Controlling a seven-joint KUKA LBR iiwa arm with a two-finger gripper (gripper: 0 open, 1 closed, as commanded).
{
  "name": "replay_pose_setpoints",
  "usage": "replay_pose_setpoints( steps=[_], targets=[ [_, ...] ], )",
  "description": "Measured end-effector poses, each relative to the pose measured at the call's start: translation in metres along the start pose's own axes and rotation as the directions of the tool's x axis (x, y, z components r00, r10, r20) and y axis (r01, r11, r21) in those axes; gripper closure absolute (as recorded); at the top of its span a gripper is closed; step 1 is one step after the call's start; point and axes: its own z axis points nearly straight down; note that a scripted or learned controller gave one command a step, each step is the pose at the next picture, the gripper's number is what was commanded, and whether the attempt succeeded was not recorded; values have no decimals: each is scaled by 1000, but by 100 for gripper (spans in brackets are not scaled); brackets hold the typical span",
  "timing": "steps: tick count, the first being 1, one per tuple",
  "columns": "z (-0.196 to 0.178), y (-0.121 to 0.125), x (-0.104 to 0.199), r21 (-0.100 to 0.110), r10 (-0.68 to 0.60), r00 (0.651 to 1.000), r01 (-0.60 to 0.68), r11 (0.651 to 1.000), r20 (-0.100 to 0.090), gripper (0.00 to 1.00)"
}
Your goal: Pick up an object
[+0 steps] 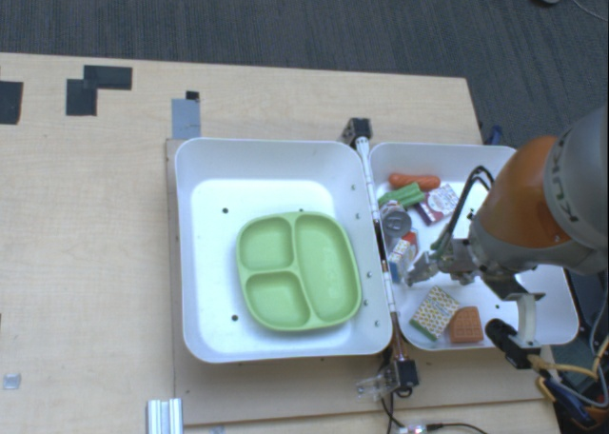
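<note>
Right bin [567, 320], near edge: a checkered packet [437, 312] and orange sponge-like block [465, 325] are seen, judged light, soft, best pinched across flat sides. Gripper [424, 268] is just above them; jaw state cannot be told. Farther: carrot-like piece [415, 181].

Small objects crowded in right bin [561, 323]: orange carrot [415, 181] and green piece [403, 197] toward far edge, checkered packet [437, 312] beside brown cracker [464, 325] along near edge.
</note>
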Motion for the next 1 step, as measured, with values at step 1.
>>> replay_pose_setpoints(
  steps=[1],
  targets=[
    [-10, 1, 1, -3, -4, 1000, 4, 1000, -1, 100]
  ],
)
